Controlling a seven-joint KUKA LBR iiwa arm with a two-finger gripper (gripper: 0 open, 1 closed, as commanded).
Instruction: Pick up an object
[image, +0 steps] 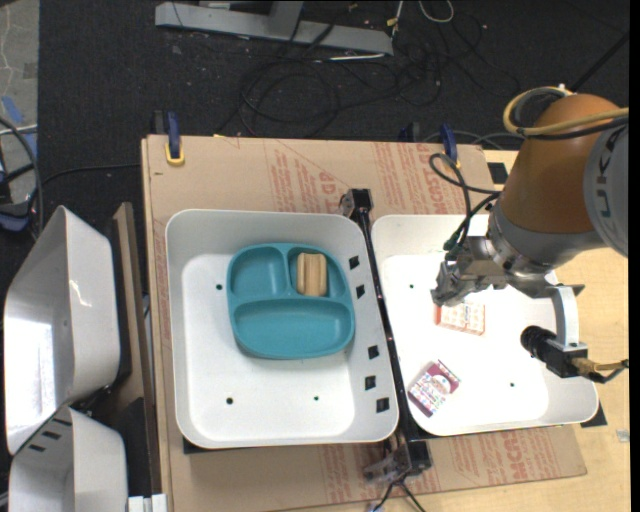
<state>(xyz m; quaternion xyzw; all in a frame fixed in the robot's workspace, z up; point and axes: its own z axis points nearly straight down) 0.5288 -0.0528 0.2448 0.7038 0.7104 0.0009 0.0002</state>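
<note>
Red-and-white packet (462, 318), right bin (500, 410): tool (447, 290) at its ten o'clock corner, finger state indiscernible; centre over packet before descending.

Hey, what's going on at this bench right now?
A grey and orange robot arm reaches into the right bin, its gripper low over a small red and white packet. A purple packet lies nearer the front. The left bin holds a teal divided plate with a tan block in one compartment.
</note>
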